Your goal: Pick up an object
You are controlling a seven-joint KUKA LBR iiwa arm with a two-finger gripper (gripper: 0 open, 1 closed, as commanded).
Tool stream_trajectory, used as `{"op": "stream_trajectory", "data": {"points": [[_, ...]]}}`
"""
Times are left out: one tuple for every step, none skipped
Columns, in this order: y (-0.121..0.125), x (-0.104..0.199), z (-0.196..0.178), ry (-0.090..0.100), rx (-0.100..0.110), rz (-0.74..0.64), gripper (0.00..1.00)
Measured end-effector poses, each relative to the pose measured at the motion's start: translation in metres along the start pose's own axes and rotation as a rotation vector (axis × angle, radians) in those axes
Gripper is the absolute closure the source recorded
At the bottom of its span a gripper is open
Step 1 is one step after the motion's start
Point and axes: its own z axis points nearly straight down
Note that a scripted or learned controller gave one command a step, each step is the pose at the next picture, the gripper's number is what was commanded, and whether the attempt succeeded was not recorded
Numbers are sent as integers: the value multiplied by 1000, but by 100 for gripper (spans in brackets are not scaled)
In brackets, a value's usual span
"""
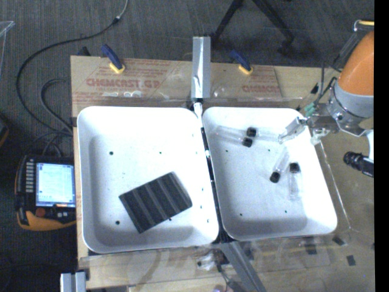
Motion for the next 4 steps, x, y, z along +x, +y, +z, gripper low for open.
{"op": "stream_trajectory", "data": {"points": [[-15, 21, 107, -2, -2, -107, 0], [23, 82, 117, -5, -15, -96, 0], [-85, 91, 116, -4, -14, -135, 0], [-39, 110, 116, -6, -16, -167, 0]]}}
